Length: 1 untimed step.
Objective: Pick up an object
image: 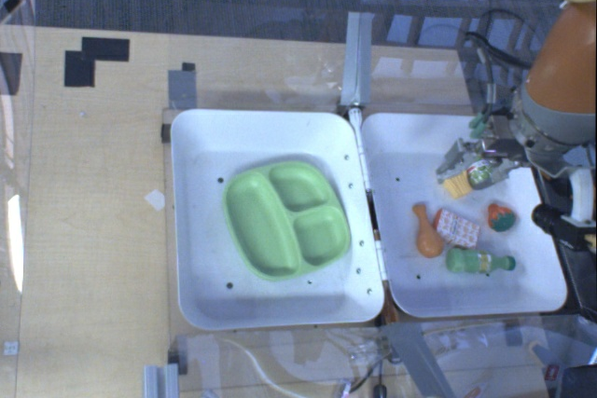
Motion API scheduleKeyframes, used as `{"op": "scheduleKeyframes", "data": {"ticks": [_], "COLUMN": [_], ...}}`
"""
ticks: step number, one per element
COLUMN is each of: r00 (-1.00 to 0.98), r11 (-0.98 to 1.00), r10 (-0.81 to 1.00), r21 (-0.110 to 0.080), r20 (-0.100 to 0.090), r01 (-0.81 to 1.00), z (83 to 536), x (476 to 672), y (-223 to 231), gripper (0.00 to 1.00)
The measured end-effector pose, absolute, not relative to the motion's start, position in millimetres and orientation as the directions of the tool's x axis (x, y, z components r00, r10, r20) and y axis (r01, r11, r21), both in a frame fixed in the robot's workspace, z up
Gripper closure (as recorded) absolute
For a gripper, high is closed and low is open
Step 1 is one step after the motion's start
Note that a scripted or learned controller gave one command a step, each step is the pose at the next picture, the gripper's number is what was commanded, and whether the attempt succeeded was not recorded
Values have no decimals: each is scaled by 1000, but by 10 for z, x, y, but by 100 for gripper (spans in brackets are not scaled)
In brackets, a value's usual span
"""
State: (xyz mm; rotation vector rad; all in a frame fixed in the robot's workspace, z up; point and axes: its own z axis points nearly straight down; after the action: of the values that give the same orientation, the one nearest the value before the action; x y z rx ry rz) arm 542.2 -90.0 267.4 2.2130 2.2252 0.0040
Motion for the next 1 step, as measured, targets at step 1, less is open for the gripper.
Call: {"op": "scheduleKeyframes", "data": {"ticks": [1], "r00": [-36], "r11": [36], "r10": [999], "r21": [3], "r20": [0], "r01": [999], "z": [1651], "x": [5147], "y": [-921], "gripper": [0]}}
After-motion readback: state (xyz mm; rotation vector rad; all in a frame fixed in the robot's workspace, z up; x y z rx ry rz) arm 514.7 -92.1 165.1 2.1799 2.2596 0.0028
